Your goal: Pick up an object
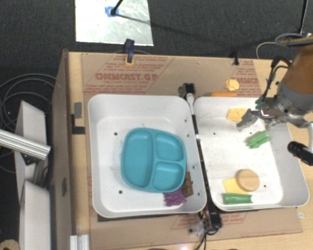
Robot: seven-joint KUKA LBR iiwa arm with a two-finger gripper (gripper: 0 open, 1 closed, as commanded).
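Hovering open and unladen over the right bin [281, 202], hand [258, 117] just above green piece [257, 139].

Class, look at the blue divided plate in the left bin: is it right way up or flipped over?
Right way up. The blue divided plate lies flat in the left bin, its three hollow compartments facing the camera.
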